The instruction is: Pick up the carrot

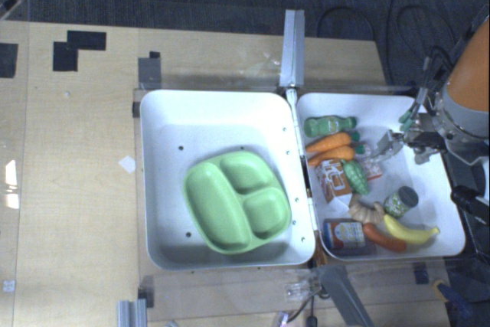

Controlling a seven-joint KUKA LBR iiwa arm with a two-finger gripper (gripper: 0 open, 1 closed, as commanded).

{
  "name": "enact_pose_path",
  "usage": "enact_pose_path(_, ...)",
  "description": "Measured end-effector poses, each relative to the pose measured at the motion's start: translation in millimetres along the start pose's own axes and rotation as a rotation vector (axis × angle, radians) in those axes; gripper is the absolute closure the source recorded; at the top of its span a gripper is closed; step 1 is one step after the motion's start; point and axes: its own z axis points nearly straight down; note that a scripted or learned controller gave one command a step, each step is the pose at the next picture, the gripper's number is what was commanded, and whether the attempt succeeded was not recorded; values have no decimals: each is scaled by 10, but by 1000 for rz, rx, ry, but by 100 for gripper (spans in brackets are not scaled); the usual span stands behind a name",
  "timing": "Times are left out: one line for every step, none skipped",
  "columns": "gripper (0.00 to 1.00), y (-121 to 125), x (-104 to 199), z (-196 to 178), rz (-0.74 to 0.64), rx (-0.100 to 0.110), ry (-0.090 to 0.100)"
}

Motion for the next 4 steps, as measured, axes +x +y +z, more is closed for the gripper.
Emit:
enact_pose_path(0, 593, 775, 791, 25, 1, 1)
enact_pose_path(0, 993, 184, 1441, -118, -1, 0)
enact_pose_path(0, 725, -297, 978, 84, -2, -1)
enact_pose_path(0, 707, 91, 1528, -81, -4, -1)
